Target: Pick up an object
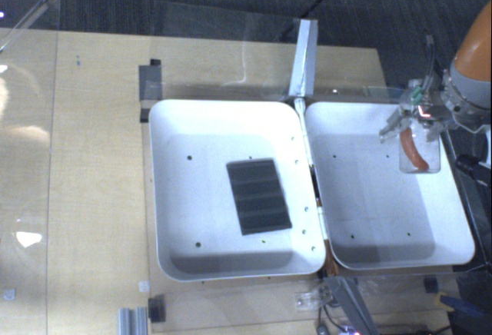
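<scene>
The gripper (416, 143) at the frame's upper right grasps a small orange-red object (415, 154), raised over the right bin (384, 249). It looks light, smooth, maybe slippery; a hold across its middle seems safest.

Bins (231, 126) smooth white plastic, slight sheen; ribbed pad (259, 196) matt dark; bench (84, 172) pale wood.

My arm (473, 72) runs off the right edge. My gripper (419, 122) is too small to read, and the orange object (413, 151) blurs behind clear plastic.
</scene>
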### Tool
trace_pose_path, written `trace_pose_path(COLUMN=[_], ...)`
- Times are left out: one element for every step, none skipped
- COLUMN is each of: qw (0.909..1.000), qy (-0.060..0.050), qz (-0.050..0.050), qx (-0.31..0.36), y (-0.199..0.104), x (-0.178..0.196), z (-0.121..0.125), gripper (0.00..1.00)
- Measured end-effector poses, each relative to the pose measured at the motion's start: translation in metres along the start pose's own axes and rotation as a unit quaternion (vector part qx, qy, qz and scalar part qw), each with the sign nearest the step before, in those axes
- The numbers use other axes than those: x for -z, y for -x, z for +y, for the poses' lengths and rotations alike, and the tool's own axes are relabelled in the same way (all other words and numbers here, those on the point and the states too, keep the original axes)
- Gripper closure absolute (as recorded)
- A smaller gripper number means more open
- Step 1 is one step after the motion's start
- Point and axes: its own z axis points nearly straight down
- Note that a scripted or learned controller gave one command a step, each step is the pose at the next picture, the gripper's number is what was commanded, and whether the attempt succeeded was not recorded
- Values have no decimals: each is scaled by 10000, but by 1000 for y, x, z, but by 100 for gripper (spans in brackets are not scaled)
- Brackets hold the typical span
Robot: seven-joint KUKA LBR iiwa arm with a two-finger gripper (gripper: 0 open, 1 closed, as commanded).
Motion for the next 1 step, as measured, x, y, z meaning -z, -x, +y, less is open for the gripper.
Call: trace_pose_path(qw=[9989], qy=[37], qz=[-14], qx=[464], y=[38], x=[-137], z=[34], gripper=[0])
